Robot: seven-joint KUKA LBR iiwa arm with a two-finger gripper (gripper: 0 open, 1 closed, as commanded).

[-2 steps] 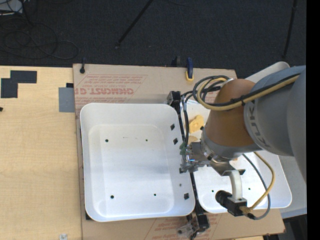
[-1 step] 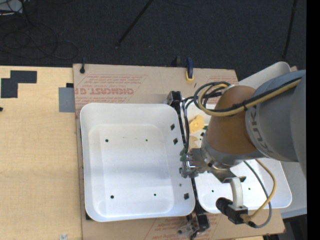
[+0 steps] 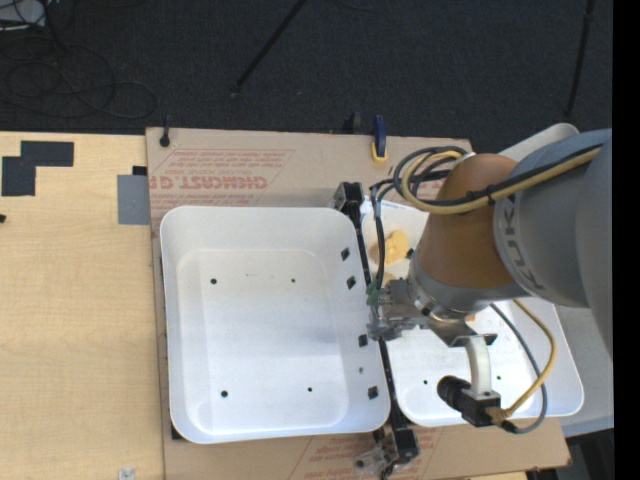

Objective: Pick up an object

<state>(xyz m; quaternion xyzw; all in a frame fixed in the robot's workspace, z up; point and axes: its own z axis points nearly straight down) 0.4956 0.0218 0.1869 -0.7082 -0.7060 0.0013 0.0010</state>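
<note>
at the near edge of the desk (image 3: pixel 70 368) a brown cardboard sheet (image 3: pixel 250 173) lies under two white bins. the left bin (image 3: pixel 260 318) is big and its floor has a few small dark dots. the right bin (image 3: pixel 555 393) sits just beside it, and black clips (image 3: pixel 377 393) run down the line where the two bins meet. the grey arm (image 3: pixel 560 218) with its orange band (image 3: pixel 465 233) hangs low over the right bin, near that line. the claw (image 3: pixel 385 323) is under the wrist and i cannot tell how it stands. a yellow thing (image 3: pixel 392 248) lies in the right bin, just past the arm. a blue clamp (image 3: pixel 379 138) grips the far edge of the cardboard. beyond is dark floor (image 3: pixel 300 48) with cables.
</note>
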